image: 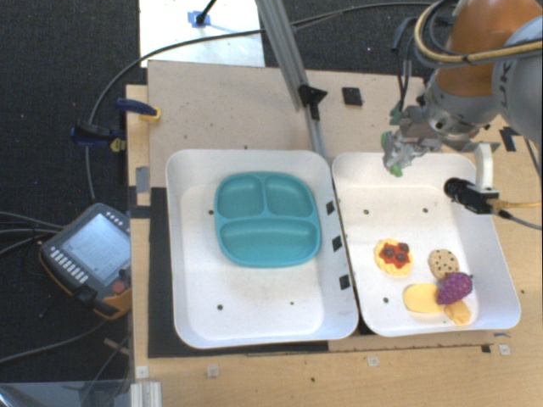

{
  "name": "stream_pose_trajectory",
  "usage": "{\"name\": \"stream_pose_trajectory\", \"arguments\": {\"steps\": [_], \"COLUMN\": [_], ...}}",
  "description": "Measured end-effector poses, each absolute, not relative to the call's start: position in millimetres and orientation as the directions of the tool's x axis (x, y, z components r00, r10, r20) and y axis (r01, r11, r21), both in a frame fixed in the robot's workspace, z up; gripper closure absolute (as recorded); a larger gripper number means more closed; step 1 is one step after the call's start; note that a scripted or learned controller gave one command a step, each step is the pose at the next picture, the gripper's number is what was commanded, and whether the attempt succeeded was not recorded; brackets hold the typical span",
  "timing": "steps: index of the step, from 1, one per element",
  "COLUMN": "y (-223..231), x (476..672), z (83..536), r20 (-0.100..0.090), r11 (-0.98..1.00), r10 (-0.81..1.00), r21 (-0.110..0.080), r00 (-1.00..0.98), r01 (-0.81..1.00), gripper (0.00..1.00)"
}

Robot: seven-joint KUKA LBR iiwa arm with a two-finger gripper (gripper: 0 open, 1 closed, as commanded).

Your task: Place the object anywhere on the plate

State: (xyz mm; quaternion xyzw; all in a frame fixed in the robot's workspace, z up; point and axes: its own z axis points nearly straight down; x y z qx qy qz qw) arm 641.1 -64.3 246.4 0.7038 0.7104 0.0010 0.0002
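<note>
**A:** In the camera view, your gripper (pixel 395 161) hangs over the far edge of the right bin (pixel 496 253), by its back left corner. I can't tell its state from this angle, and I see nothing of the toy food in it.

**B:** Where's the object, then?

**A:** You've a cluster of toy foods in the near right part of that bin: a pizza (pixel 394 257), a cookie (pixel 442 263), grapes (pixel 454 287) lying on a yellow piece (pixel 420 298). Which one is meant, I can't say. All are well apart from the gripper. The plate (pixel 266 219), teal with three compartments, sits in the left bin (pixel 195 303).

**B:** So which step are you on?

**A:** By my reckoning, the reach before the pick. Next you'd need to bring the gripper toward the near side, down over one piece. The pizza looks easiest, standing alone; the grapes overlap their neighbours.
</note>
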Motion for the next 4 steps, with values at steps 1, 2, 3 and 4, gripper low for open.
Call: {"name": "stream_pose_trajectory", "arguments": {"steps": [1, 2, 3, 4], "y": [-12.7, 43.6, 98.1, 149.8], "x": [633.1, 618.2, 613.2, 620.9], "z": [233.4, 233.3, 221.2, 222.3], "r20": [0.001, 0.002, 0.002, 0.003], "r11": [0.009, 0.010, 0.009, 0.010], "r10": [1.000, 1.000, 1.000, 1.000], "r21": [0.001, 0.001, 0.000, 0.003], "r00": [-0.009, -0.010, -0.009, -0.010], "r01": [1.000, 1.000, 1.000, 1.000], "gripper": [1.00, 1.00, 1.00, 1.00]}}
